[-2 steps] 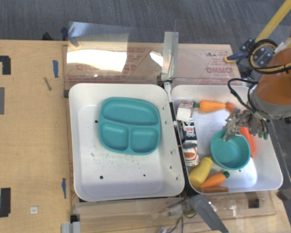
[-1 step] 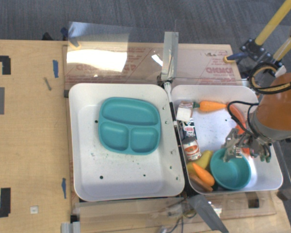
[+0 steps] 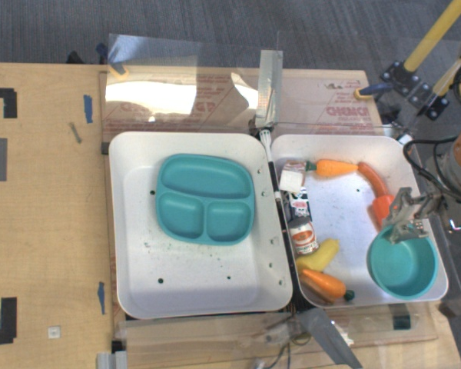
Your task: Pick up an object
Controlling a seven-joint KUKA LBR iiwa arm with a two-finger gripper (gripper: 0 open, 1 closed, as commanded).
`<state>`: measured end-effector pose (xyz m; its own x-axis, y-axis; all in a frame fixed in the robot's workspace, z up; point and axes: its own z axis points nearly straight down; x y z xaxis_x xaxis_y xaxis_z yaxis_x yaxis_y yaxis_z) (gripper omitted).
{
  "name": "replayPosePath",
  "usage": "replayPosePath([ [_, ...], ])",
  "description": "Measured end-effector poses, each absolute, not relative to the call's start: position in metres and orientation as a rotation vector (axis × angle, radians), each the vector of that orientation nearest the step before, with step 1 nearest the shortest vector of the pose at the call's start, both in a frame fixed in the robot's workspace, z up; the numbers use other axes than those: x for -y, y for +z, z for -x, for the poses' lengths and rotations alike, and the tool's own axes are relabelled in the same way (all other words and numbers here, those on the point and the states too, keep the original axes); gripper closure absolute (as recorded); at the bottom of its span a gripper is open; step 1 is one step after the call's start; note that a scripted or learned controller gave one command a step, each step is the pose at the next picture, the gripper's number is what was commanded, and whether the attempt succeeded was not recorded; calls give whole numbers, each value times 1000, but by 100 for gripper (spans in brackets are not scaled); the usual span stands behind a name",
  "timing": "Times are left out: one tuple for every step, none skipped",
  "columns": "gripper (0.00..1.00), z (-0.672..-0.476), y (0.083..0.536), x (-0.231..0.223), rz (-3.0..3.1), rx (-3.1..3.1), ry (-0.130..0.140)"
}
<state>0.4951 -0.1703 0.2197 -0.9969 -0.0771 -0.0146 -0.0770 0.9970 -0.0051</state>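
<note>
The lower carrot lies untouched in the right bin, the teal bowl beside it — the gripper at the bowl's rim, jaw state unclear — nothing lifted yet.

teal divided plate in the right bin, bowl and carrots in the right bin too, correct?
Not quite. The camera view shows the teal divided plate in the left bin, not the right. The rest holds: the bowl and the carrots are in the right bin.
</note>
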Motion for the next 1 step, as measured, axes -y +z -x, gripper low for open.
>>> replayPosePath([
  [0,-494,216,169,121,-3131,-2],
])
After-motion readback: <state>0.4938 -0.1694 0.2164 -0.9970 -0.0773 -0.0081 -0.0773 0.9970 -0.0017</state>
